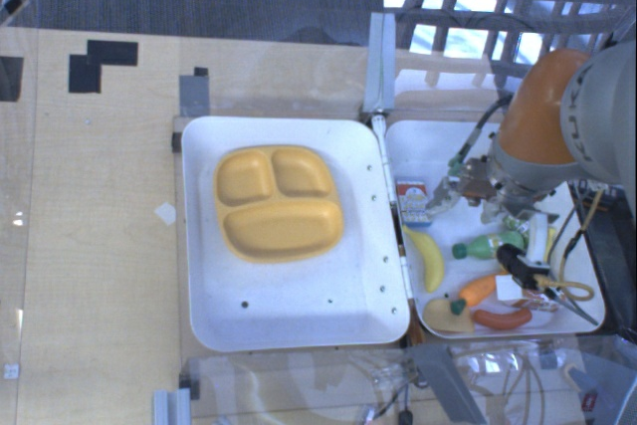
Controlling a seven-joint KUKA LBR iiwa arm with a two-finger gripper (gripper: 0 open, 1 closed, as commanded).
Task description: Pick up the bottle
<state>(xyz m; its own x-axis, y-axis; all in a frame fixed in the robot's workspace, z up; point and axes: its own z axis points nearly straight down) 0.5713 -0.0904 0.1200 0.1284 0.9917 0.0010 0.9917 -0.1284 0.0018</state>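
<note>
At near rim of right bin (428,146): sausage (503,318), carrot (478,291), small yellowish fruit (450,314). Just behind: bottle (488,247), green, lying on its side mid-bin, cap end toward banana (430,259). Right above bottle's far end: gripper (505,219); wide or narrow, can't tell.

To do it well: centre over bottle body, come straight down, close across the width, not lengthwise. Lift slow, as prob. round & apt to roll. Tight spot w/ carrot close on near side & banana beside cap; could nudge or pinch either.

Farther back: small carton (410,194). Over in left bin (299,309): yellow divided plate (279,204), well apart, no hindrance.
</note>
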